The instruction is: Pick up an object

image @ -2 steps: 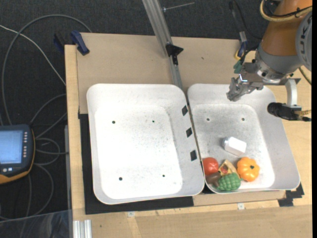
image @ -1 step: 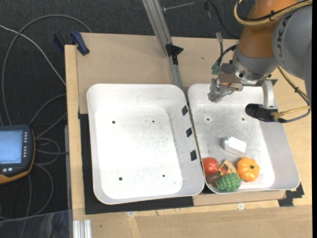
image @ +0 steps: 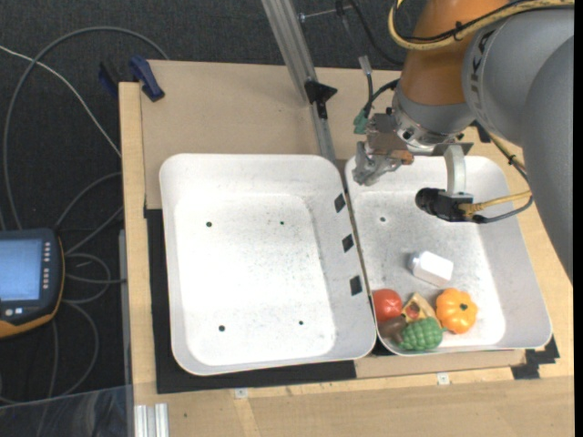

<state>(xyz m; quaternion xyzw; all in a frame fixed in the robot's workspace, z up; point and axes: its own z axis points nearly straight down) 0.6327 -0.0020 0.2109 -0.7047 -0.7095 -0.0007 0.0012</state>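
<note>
Item: white block (image: 432, 265), lying in the right bin (image: 510, 244) near the toy vegetables (image: 421, 315). I am judging it light, rigid, graspable across its short sides. Gripper (image: 368, 169) hovering near the bin's far-left corner; grip state: cannot tell.

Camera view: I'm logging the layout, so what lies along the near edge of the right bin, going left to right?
Red tomato-like toy → green bumpy toy → orange pumpkin-like toy. A brownish piece between them overlaps too much to place; the white block sits farther back.

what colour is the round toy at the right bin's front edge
Orange pumpkin, seen in the camera view.
</note>
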